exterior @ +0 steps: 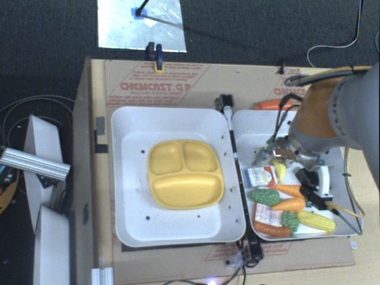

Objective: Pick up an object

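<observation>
The right bin (pixel 246 123) holds a heap of toy food at its front. In it are a white, blue and red packet (pixel 259 176), a green cucumber (pixel 264 196), two orange carrots (pixel 289 205), a yellow corn cob (pixel 316 220), a green broccoli piece (pixel 290 219) and a small yellow piece (pixel 280 172). My gripper (pixel 268 153) hangs low over the middle of this bin, just behind the packet and the yellow piece. Nothing shows as held in it.
The left bin (pixel 127 159) bears a yellow divided plate (pixel 185 174). An orange piece (pixel 270 105) lies at the right bin's far rim. A second packet (pixel 268 215) and a red sausage (pixel 273 230) lie at the front wall. A divider (pixel 234 153) separates the bins.
</observation>
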Controlling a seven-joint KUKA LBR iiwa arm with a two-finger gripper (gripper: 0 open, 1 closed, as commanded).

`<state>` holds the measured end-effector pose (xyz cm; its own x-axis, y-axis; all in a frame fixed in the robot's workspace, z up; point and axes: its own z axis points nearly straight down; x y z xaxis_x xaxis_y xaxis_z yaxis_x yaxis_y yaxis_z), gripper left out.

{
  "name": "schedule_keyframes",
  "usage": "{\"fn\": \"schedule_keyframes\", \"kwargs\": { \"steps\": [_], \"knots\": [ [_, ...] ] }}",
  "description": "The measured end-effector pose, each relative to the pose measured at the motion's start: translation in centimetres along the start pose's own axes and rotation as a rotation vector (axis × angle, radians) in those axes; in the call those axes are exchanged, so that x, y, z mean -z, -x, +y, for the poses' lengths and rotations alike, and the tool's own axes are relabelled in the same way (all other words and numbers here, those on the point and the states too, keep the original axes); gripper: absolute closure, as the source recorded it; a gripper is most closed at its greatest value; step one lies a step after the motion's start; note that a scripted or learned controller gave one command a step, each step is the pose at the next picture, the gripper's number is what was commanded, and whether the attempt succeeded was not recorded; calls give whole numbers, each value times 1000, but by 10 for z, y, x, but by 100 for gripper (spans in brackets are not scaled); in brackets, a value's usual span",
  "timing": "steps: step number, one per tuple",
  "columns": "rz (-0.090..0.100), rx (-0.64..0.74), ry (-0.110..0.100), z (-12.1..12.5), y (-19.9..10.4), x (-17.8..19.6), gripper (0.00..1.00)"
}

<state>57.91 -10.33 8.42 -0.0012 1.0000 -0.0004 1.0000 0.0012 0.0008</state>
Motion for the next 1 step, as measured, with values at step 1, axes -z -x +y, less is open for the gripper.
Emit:
{"fn": "schedule_keyframes", "kwargs": {
  "steps": [1],
  "knots": [
    [-1, 0, 3, 8, 28, 86, 0]
  ]
}}
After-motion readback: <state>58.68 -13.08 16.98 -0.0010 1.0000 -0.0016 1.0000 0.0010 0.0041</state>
